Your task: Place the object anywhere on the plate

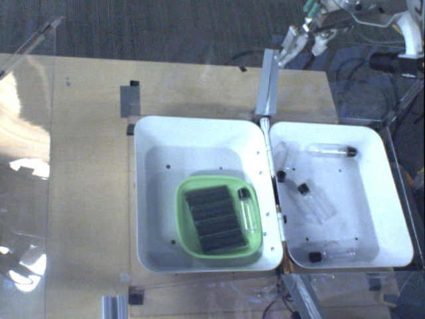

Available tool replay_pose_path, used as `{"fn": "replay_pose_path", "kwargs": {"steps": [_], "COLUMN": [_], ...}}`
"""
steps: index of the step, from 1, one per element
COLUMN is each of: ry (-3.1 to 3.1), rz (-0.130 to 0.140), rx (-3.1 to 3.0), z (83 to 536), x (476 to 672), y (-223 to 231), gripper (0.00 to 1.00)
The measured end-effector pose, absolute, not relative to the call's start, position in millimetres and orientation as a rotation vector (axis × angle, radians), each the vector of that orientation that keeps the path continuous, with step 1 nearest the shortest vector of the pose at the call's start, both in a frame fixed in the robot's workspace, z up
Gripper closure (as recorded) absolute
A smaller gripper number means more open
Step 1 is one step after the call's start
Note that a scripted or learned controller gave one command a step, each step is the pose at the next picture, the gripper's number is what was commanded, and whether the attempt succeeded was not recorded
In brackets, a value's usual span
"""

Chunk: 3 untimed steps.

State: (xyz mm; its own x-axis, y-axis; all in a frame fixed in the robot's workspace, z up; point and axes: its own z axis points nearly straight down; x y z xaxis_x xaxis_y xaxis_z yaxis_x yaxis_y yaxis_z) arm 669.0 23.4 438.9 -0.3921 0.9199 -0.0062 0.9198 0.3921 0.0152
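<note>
Already 1 clear vial (248, 210) lies on the green plate (188, 239) at its 3 o'clock rim, so placement looks done, while the gripper (302, 40) hangs released, empty, at 1 o'clock.

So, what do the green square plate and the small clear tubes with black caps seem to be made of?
The green square plate looks like glossy plastic, judging by its even colour. The small clear tubes with black caps seem to be transparent plastic or glass; the white bin shows through them.

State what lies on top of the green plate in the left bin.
On the green plate lie a dark ribbed block and a clear black-capped vial beside it. The plate surface beneath them is covered.
</note>
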Motion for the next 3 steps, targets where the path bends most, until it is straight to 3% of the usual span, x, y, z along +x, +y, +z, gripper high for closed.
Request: {"fn": "replay_pose_path", "kwargs": {"steps": [1,2,3], "ry": [2.561,2.599,2.629], "rz": [0.005,0.006,0.011], "rx": [1.813,1.755,1.710], "z": [372.0,367.4,353.4], "x": [666.5,669.4,669.0], "y": [88.3,58.4,182.5], "gripper": [0.00,0.00,0.00]}}
